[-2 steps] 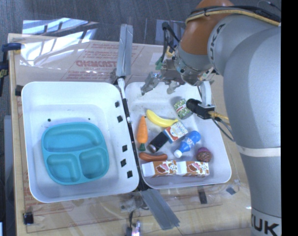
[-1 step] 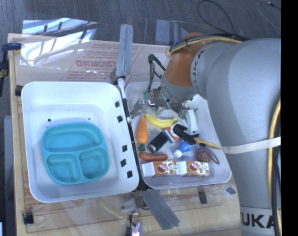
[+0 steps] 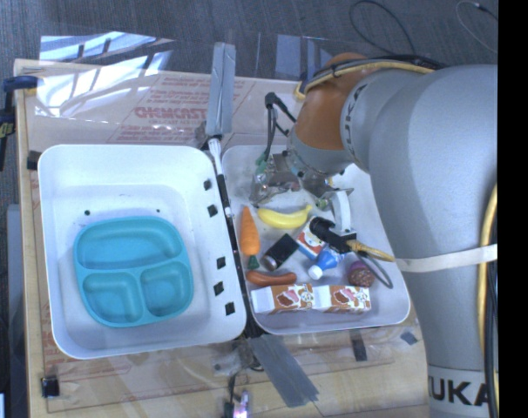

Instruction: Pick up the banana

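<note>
Reaching in from the right, the grey arm has its tool [image 3: 277,184] low over the far end of the right bin [image 3: 395,307], just above the banana [image 3: 286,217]. The banana lies on the bin floor, curved side down, between the tool and the clutter nearer the camera. From above, the wrist hides the tool's working end, so whether it is open or closed cannot be told, and nothing shows the banana being gripped.

The placement looks like a descent for a top grasp: the tool sits close to the fruit's upper edge, near its middle, where a pinch would likely balance it. Crowding probably explains the steep approach. A carrot [image 3: 248,232] stands just beside the banana's left tip, a black object [image 3: 280,252] and a small bottle [image 3: 321,251] lie right below it, and a flat snack box [image 3: 310,299] runs along the near wall, so a sideways sweep would likely knock something.

The left bin [image 3: 55,181] holds a blue divided tray [image 3: 133,270], well apart from the action.
</note>
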`<state>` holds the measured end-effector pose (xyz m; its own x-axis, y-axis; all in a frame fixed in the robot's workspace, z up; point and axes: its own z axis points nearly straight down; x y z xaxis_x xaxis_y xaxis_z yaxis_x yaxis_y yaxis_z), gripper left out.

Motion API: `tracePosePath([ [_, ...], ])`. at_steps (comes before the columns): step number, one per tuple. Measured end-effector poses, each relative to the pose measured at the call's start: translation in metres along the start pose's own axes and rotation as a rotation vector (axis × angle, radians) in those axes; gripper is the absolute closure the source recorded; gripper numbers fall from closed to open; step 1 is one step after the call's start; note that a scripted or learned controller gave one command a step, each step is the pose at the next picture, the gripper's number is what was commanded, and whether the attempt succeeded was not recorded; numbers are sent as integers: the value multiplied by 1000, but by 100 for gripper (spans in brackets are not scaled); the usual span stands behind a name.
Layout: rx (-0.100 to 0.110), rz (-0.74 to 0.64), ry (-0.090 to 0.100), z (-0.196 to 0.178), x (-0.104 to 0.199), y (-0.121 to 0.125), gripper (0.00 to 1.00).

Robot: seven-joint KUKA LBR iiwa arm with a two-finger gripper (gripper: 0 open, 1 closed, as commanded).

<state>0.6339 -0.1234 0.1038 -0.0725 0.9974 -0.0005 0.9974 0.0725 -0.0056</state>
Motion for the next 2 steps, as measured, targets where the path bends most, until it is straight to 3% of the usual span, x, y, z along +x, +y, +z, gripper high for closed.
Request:
tracePosePath([
  [1, 0, 0, 0, 0, 0, 0, 0],
  [2, -3, -26, 1, 13, -46, -42, 0],
])
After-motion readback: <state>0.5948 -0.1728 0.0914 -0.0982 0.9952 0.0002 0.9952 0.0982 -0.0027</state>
